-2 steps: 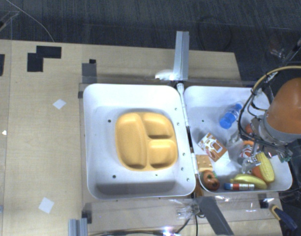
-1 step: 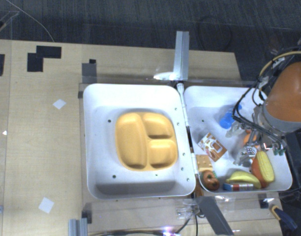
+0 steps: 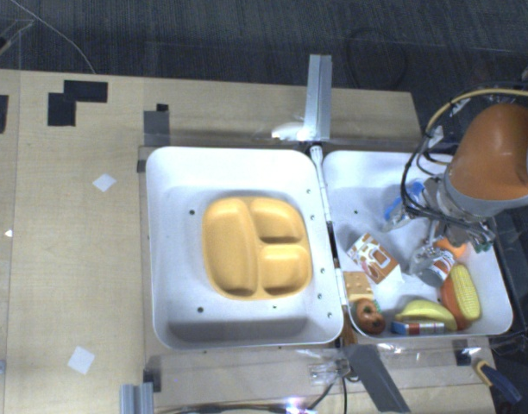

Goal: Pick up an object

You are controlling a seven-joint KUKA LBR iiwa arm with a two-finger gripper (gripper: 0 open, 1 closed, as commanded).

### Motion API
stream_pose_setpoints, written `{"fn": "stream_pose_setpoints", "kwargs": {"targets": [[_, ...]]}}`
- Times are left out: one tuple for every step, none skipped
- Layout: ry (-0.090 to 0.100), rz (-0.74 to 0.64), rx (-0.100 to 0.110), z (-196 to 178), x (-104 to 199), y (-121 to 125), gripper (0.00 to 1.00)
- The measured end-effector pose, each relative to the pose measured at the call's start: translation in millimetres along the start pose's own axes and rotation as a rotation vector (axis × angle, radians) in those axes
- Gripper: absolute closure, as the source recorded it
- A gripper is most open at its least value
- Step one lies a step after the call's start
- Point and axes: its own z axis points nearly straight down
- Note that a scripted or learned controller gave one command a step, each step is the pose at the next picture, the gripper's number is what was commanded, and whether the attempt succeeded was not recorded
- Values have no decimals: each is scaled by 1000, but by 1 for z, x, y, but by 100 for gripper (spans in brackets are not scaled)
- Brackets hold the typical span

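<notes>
Your gripper hangs low inside the right bin, just above the cluster of toys along its right side; you cannot tell from this angle what state it is in, and nothing can be seen held by it.

Working from the left, you have the left bin, which holds a yellow divided tray lying flat near its middle. Across the divider, in the right bin, a small orange-and-white carton lies near the centre. Below it sits a tan block and a brown doughnut by the front wall. Next comes a banana, touching a marker along the front edge. An ear of corn lies just beside the gripper, on the far right.
</notes>
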Motion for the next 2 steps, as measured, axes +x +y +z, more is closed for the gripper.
{"fn": "stream_pose_setpoints", "kwargs": {"targets": [[1,-161,-2,3,-61,-32,0],[6,77,-3,3,-79,-64,0]]}}
